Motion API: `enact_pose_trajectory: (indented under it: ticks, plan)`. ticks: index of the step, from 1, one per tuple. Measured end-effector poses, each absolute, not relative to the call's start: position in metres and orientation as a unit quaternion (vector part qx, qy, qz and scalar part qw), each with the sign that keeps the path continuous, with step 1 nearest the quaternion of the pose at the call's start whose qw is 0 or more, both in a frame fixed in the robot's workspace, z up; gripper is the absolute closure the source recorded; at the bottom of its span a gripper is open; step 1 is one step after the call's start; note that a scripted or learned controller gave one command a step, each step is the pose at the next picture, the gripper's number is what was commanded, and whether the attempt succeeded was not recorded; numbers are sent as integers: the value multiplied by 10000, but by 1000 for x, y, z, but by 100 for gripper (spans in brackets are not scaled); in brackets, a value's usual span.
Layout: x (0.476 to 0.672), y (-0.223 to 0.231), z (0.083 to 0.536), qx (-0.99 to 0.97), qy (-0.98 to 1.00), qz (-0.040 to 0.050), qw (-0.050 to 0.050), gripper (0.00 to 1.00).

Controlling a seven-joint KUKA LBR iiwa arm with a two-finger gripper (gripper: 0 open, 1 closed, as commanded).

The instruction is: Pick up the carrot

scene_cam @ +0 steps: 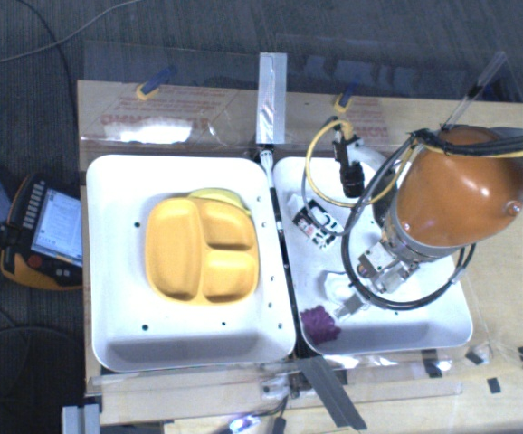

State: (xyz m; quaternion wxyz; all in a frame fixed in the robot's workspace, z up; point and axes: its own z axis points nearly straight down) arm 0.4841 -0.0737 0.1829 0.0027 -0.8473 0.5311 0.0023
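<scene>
the arm's orange band (456, 193) hangs over the right bin (442, 328). a purple object (319, 324) lies at that bin's near left corner. the left bin (117, 242) holds a yellow divided tray (203, 247).

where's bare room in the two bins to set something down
Left bin: a bare white band runs all round the yellow divided tray, widest along the near wall and left wall. Right bin: crowded. The arm and its cables cover the middle, and a purple item sits in the near-left corner. A bare strip remains along its near wall.
</scene>
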Motion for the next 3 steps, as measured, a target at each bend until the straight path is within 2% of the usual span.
enact_pose_trajectory:
  ticks: [1, 2, 3]
  plan:
    - [483, -142, 153, -8941, 4479, 29, 22, 0]
    - [483, -180, 117, -9560, 2934, 29, 30, 0]
    - [576, -216, 215, -9824, 1869, 13, 18, 0]
